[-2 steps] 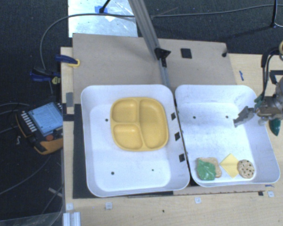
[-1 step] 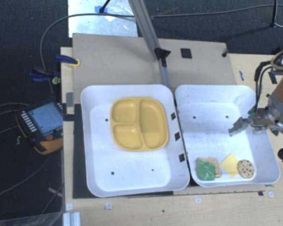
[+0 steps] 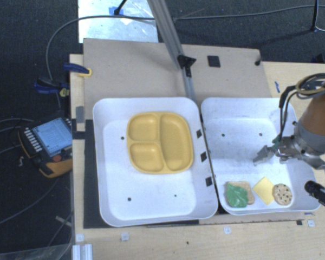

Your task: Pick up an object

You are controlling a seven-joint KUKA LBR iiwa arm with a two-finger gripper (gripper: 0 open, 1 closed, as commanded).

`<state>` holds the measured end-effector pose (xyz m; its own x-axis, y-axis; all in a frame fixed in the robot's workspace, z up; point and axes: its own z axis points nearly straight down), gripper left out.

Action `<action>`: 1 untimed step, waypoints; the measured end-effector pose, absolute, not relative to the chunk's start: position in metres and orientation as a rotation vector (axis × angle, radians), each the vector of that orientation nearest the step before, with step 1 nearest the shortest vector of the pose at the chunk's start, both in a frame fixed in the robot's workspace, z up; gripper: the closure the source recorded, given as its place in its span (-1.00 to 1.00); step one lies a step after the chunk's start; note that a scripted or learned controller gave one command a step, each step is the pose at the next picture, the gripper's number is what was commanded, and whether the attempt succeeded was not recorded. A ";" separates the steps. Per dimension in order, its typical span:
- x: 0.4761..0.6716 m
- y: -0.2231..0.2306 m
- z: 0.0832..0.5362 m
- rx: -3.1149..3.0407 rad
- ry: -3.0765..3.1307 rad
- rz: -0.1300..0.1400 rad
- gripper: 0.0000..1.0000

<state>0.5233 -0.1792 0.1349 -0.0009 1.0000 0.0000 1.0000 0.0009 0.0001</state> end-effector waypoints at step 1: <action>0.525 -0.179 0.086 2.218 2.220 0.004 -1.00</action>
<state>0.5252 -0.1794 0.0858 -0.0010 1.0000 -0.0010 1.0000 0.0010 0.0045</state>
